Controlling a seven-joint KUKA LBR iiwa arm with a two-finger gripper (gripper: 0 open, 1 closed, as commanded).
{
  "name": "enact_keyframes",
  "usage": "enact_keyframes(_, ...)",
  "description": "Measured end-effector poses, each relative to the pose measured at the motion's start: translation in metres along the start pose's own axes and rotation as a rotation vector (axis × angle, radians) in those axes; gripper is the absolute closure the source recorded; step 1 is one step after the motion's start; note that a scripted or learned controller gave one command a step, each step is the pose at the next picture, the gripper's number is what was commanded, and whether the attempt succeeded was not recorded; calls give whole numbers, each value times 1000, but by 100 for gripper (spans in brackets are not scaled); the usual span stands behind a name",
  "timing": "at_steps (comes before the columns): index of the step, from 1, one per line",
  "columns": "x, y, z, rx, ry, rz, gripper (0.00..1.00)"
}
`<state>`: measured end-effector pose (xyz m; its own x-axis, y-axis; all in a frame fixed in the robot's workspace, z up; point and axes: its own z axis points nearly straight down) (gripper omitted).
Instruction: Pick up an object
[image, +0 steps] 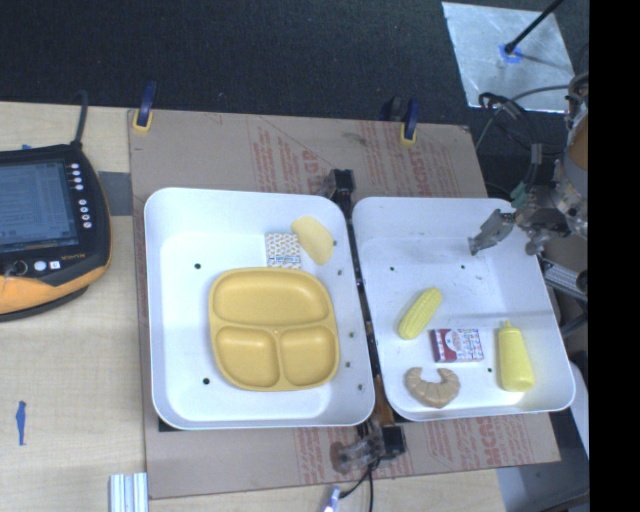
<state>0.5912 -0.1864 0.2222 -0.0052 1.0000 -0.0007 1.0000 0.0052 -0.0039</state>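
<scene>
My gripper (497, 232) hangs over the far right part of the right bin (400, 225), with grey fingers spread and nothing between them. Nearer the front of that bin lie a corn cob (419, 312), a small red and white box (457, 345), a yellow mustard bottle (514, 356) and a tan croissant (432, 386). The left bin (175, 230) holds a yellow divided plate (272, 328), a pale yellow wedge (312, 239) and a small patterned packet (283, 250).
A handheld tablet controller (45, 225) lies on the bench to the left of the bins. Two clamps (144, 108) (408, 120) hold the cardboard sheet at its far edge. Cables run at the upper right.
</scene>
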Motion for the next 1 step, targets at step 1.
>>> enact_keyframes(1, 54, -8, 132, 3, 1, -3, 0)
